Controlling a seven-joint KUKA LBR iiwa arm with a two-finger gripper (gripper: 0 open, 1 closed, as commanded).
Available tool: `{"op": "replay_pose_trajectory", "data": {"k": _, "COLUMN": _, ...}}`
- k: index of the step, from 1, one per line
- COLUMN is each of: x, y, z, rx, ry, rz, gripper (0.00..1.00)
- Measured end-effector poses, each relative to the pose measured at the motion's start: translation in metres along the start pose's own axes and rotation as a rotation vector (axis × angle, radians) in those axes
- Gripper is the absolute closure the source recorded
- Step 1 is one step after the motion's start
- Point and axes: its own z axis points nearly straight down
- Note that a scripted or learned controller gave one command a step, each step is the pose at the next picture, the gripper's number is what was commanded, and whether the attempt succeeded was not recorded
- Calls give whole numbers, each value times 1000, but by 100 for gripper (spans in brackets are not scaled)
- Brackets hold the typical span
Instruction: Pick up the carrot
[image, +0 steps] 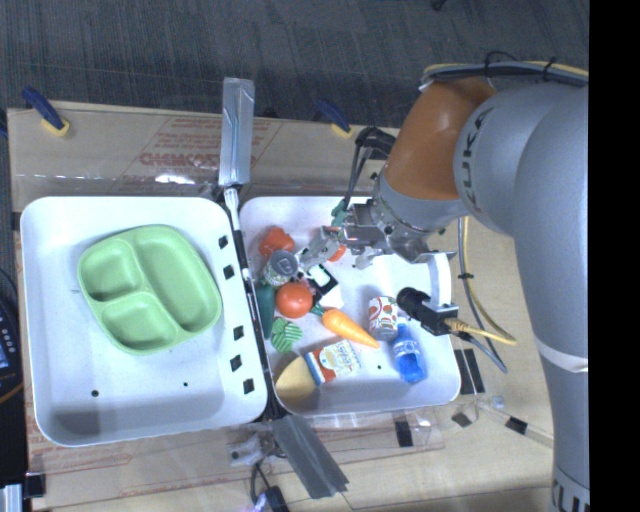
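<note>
The carrot (346, 325) is orange with a green top. It lies flat in the right bin (440, 385), pointing toward the lower right, between a red tomato (295, 300) and a red-and-white can (383, 315). My gripper (306, 264) hangs low over the bin's upper left part, above and to the left of the carrot and just above the tomato. The carrot lies free, apart from the gripper. The grey arm with its orange band (440, 140) reaches in from the right.
Around the carrot lie a juice carton (334, 362), a blue bottle (407, 358), a green ridged item (287, 335), a tan piece (294, 381) and an orange-red item (275, 240). A green divided plate (150, 288) sits in the left bin (60, 400).
</note>
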Motion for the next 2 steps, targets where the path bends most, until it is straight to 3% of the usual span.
{"op": "replay_pose_trajectory", "data": {"k": 1, "x": -39, "y": -40, "z": 82, "rx": 1, "ry": 0, "rz": -75, "gripper": 0}}
{"op": "replay_pose_trajectory", "data": {"k": 2, "x": -70, "y": -64, "z": 118, "rx": -7, "ry": 1, "rz": -129, "gripper": 0}}
